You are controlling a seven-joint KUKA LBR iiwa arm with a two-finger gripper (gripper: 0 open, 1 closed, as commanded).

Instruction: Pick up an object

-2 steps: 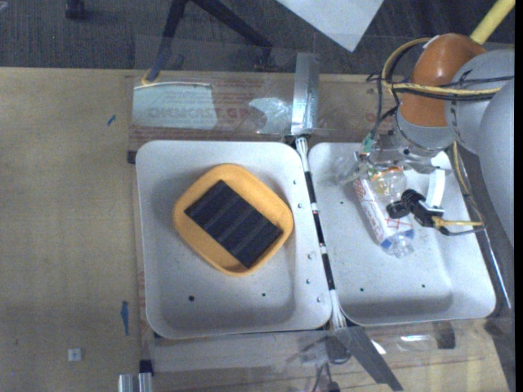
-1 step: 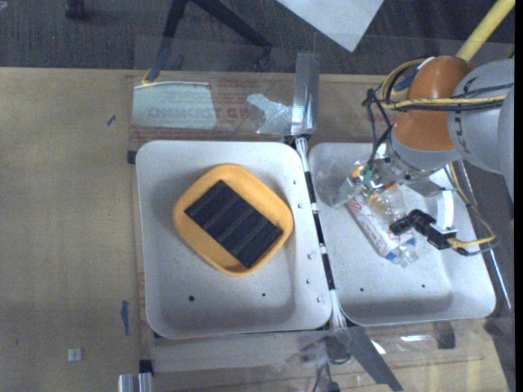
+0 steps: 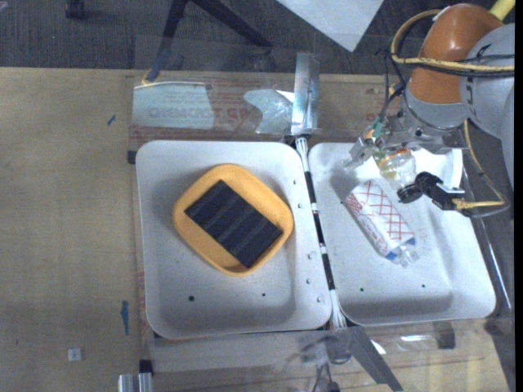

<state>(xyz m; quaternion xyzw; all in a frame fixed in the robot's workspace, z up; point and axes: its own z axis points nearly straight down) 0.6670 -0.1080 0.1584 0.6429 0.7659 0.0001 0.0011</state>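
An orange-yellow rounded block with a black ridged top [image 3: 233, 217] lies tilted in the middle of the left bin [image 3: 159, 260]. A white packet with a red criss-cross print [image 3: 380, 219] lies slantwise in the right bin [image 3: 462, 280]. My gripper [image 3: 378, 148] hangs over the far part of the right bin, just above and behind the packet's upper end. A small pale, clear-looking thing [image 3: 394, 165] sits right beneath it, and I cannot make out whether it is held.
A black cable plug [image 3: 426, 188] and yellow cables [image 3: 482, 207] hang from the arm over the right bin's far right. Clear plastic sheets and a wrapper [image 3: 270, 109] lie on the bench behind the bins. An office chair base [image 3: 176, 2] stands on the floor beyond.
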